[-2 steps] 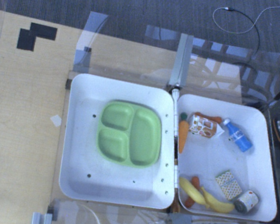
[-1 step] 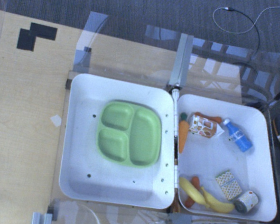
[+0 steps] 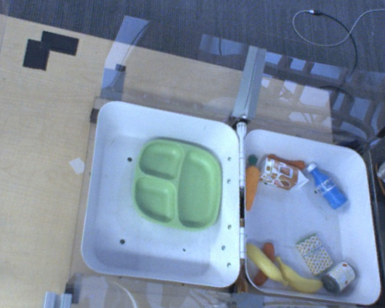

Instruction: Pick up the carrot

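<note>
**Carrot against the left wall, pick not begun**

I cannot tell my pincer's state from this camera view. The carrot [image 3: 250, 186] lies in the right bin [image 3: 358, 216], lengthwise along its left wall, just left of the juice pouch [image 3: 280, 172]. I judge I should descend straight, fingers straddling its width, and mind that wall.

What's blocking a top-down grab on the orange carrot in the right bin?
Nothing lies on the orange carrot. It sits tight along the left wall of the right white bin, so that wall crowds one side. The small printed carton lies close on its right.
</note>
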`<action>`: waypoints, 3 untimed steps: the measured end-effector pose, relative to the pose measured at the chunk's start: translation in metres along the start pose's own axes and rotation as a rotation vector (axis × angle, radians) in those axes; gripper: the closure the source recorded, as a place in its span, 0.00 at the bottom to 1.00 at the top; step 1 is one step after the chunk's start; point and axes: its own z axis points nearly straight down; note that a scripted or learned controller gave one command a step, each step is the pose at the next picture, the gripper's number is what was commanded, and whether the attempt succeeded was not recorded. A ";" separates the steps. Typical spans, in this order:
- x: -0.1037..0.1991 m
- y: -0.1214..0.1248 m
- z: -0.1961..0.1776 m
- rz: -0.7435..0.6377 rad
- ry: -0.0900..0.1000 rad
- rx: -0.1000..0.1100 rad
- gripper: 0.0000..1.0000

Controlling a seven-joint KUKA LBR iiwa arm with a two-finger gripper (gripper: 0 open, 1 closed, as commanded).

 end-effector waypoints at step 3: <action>-0.051 0.042 0.009 -1.181 -0.003 -0.003 1.00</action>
